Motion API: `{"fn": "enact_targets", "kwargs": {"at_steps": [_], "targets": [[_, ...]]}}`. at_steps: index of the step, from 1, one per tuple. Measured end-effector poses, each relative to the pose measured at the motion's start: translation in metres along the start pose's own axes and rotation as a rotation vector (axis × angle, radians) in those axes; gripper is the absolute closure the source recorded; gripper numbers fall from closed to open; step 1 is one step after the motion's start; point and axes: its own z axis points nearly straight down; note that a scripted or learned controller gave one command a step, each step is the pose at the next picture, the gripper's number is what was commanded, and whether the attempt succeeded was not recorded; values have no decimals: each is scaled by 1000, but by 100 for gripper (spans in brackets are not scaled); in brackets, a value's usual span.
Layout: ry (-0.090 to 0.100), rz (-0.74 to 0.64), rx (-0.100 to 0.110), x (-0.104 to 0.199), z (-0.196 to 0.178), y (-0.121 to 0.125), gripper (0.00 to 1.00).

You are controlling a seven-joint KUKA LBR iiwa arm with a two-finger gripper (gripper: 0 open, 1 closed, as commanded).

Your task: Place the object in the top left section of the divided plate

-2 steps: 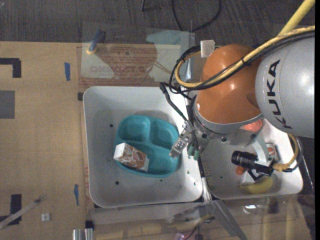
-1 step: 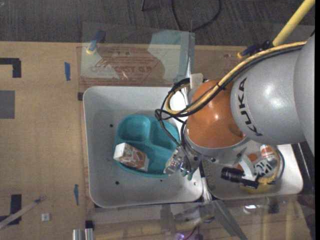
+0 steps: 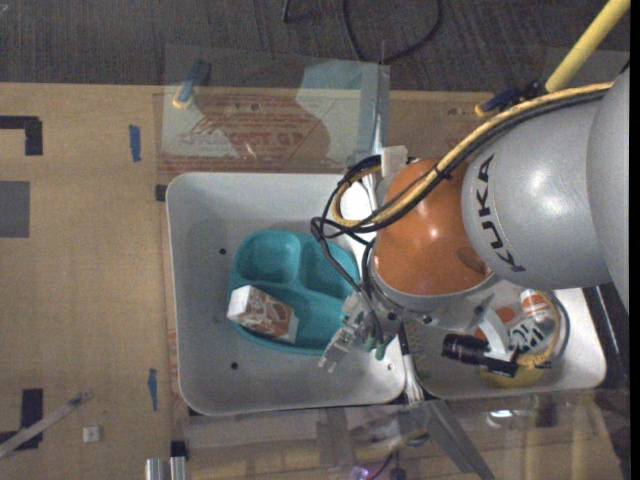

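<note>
Teal divided plate (image 3: 285, 278) lying in the left white bin (image 3: 200, 268). Small boxed object (image 3: 263, 314), white with brown print, resting on the plate's lower left part, over the rim. Gripper (image 3: 350, 343) hanging just beside the plate's right edge, near the bin's lower wall; jaws too blurred, cannot tell if apart or together. Nothing visible between them. Second bin (image 3: 585, 363) at right with round items.

- Even, fairly bright overhead light fell across the bench (image 3: 80, 268).
- Glare whitened the arm (image 3: 560, 198) at three o'clock.
- The picture was soft and grainy, blurrier toward six o'clock.
</note>
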Motion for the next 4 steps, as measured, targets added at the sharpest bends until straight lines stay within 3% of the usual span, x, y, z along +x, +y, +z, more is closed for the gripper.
{"fn": "enact_targets", "kwargs": {"at_steps": [1,2,3,4], "targets": [[-3,-143,-2,-4,-42,-5,0],[-7,-134,-6,-7,-52,-7,100],[2,-319,1,13,2,20,100],[1,-318,0,12,2,20,0]]}}
